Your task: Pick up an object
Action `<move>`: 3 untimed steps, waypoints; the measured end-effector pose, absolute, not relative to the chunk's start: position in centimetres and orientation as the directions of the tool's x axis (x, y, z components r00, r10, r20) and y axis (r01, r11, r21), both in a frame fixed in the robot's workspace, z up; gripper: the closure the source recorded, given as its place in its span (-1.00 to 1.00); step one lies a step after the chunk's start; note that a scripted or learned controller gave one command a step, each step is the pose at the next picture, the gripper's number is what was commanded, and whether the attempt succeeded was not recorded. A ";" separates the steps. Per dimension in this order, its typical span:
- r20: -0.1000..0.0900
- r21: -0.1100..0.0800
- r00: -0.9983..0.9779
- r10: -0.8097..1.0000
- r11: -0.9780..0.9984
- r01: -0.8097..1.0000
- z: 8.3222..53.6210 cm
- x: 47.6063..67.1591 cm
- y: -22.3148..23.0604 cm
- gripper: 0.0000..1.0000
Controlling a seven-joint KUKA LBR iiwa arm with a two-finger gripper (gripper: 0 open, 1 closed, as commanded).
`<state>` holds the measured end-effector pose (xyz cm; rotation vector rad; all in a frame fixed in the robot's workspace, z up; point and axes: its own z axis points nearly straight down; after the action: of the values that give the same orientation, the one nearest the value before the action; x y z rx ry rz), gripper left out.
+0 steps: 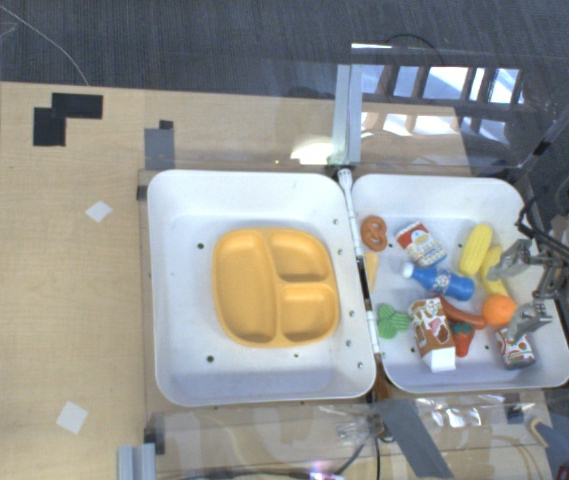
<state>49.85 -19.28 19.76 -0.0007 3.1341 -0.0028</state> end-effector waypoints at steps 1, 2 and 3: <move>-0.012 0.001 -0.956 0.293 0.956 0.293 9.1 52.3 -20.0 -1.00; -0.016 0.006 -0.877 0.480 0.877 0.480 9.0 57.7 -11.5 -1.00; -0.028 0.010 -0.881 0.473 0.881 0.472 10.4 58.1 -11.3 1.00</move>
<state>58.12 -11.31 10.43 0.7582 3.0182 0.0046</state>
